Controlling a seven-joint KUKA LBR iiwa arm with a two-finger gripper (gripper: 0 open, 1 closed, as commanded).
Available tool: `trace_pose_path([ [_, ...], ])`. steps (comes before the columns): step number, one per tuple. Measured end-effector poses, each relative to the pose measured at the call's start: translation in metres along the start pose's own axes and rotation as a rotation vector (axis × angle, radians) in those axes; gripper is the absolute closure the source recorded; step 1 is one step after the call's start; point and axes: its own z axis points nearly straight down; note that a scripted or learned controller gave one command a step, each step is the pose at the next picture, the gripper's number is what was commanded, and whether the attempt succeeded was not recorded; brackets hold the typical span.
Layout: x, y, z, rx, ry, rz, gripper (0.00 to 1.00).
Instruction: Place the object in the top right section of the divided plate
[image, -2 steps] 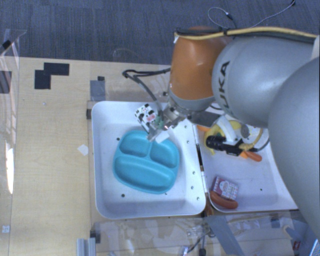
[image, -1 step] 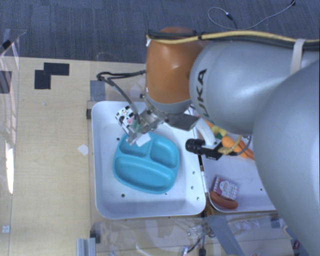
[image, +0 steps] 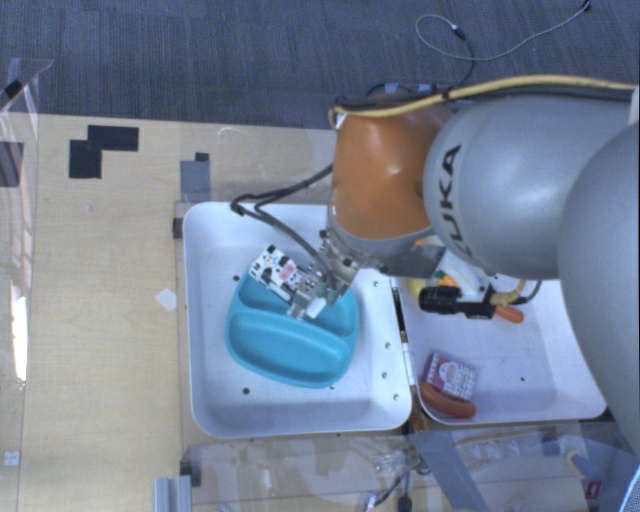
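Blue divided plate (image: 290, 345) under tool (image: 312, 300), grip state unclear.
Patterned object (image: 277, 270) lies top-left; centre release over the top-right section.

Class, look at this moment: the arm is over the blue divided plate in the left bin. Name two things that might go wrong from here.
1. The gripper hovers near the divider of the blue divided plate; a release here might land in the wrong section.
2. The small white patterned object lies at the plate's upper rim beside the gripper, so it may tip off into the left bin.
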Motion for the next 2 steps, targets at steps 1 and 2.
trace_pose_path([
  [1, 0.064, 0.043, 0.000, -0.001, 0.001, -0.076, 1.00],
  [2, 0.052, 0.054, 0.000, -0.002, -0.001, -0.235, 1.00],
])
